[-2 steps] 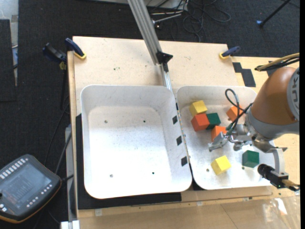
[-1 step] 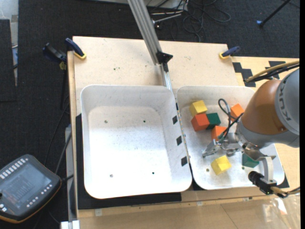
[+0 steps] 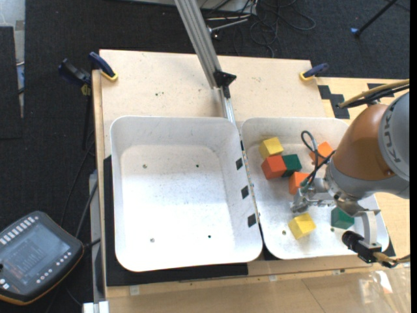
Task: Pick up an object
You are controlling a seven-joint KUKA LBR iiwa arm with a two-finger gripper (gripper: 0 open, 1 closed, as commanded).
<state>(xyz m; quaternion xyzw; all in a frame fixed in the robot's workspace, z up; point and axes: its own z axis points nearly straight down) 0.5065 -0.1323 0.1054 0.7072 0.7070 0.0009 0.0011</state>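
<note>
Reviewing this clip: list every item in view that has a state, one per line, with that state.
Gripper: low in the right bin, fingers unclear.
Right bin: holds all the blocks.
Upper yellow block: touching the orange-red block.
Orange-red block: against the dark green block.
Dark green block: resting flat.
Lower yellow block: lying free just below the gripper.
Left bin: upright, undisturbed.

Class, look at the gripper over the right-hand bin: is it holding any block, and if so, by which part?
It cannot be told. The gripper sits low in the right bin just above a yellow block, but no block shows between its fingers.
</note>
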